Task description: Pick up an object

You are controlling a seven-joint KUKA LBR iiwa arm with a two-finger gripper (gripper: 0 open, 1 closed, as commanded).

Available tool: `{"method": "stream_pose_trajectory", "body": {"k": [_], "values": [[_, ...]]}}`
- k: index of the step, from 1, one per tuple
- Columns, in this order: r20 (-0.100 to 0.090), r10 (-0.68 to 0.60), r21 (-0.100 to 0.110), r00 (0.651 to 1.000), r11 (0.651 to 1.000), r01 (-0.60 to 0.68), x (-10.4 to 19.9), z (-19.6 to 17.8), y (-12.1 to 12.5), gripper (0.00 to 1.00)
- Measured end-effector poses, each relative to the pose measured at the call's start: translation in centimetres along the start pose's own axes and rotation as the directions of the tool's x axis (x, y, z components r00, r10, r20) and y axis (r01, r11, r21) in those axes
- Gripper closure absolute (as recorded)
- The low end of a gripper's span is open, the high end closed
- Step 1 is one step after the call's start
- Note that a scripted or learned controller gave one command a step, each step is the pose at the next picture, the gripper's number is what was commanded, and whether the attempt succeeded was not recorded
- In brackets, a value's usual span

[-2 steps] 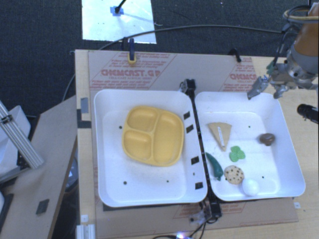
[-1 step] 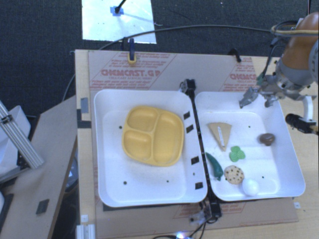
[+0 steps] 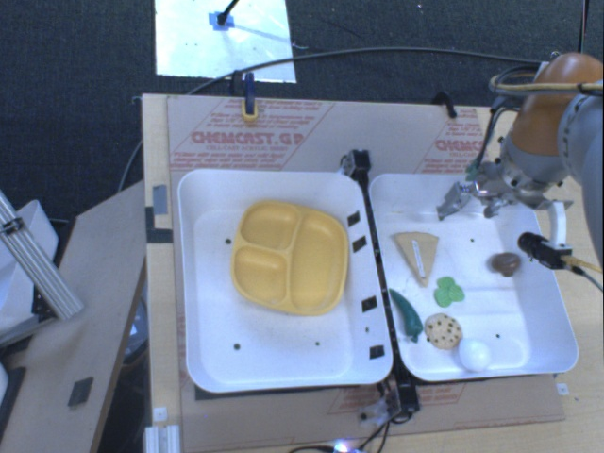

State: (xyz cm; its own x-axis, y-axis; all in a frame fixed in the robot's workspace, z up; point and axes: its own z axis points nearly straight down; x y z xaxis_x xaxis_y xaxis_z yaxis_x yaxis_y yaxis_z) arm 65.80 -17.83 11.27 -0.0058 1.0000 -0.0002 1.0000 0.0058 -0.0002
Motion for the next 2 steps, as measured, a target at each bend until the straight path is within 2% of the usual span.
{"method": "stream_pose_trajectory", "body": {"k": [1,2], "values": [[0.000,-0.001,-0.001,1.000,1.000,0.001,0.1,2.9,0.1,0.00],[0.002,-0.003,-0.007,1.000,1.000,0.003,0.1,1.6,0.3,1.00]]}}
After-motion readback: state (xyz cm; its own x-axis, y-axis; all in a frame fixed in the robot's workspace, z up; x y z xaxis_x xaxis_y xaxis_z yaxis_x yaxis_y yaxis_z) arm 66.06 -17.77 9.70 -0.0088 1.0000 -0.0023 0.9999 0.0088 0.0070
